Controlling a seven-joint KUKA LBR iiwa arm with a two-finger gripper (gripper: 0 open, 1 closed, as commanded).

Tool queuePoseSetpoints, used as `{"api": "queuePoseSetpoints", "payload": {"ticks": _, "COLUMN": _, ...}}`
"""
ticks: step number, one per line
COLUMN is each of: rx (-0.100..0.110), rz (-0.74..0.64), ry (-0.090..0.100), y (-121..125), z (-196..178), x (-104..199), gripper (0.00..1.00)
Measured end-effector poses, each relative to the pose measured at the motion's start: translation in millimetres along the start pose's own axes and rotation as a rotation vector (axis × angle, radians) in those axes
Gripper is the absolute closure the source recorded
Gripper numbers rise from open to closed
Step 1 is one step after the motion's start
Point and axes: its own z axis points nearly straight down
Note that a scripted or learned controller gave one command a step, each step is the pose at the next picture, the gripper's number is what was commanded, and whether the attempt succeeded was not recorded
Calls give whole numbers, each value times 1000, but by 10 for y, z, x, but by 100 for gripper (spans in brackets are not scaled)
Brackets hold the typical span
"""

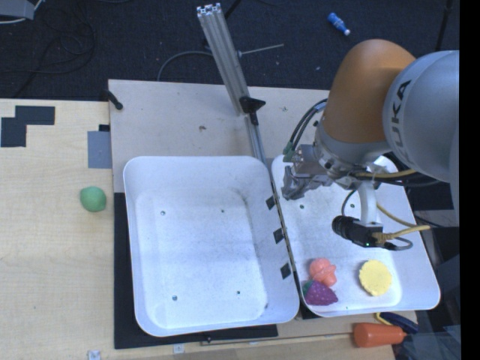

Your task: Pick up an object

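Camera view looks down on the right bin [420, 295], where three toys lie along its 6 o'clock edge: an orange-pink lump [322, 270], a purple grape bunch [322, 294] touching it just below, and a yellow disc [376, 277] off at their 3 o'clock, apart from both. None of them is being touched. The claw [291, 188] hangs over the same bin's 10 o'clock corner, close to the wall shared with the left bin [199, 242], well apart from the toys. Whether it is spread or pressed together I cannot tell; nothing shows between its tips. The grey arm [420, 111] with its orange band comes in from 3 o'clock, cables looping under the wrist. On the table [45, 261], a green ball [93, 199] sits at 9 o'clock of the left bin, and an orange object [380, 334] lies just past the right bin's 6 o'clock rim.
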Motion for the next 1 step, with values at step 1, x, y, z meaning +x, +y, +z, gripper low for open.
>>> {"api": "queuePoseSetpoints", "payload": {"ticks": 1, "rx": 0, "rz": 0, "ry": 0, "y": -10, "z": -58, "x": 539, "gripper": 100}}
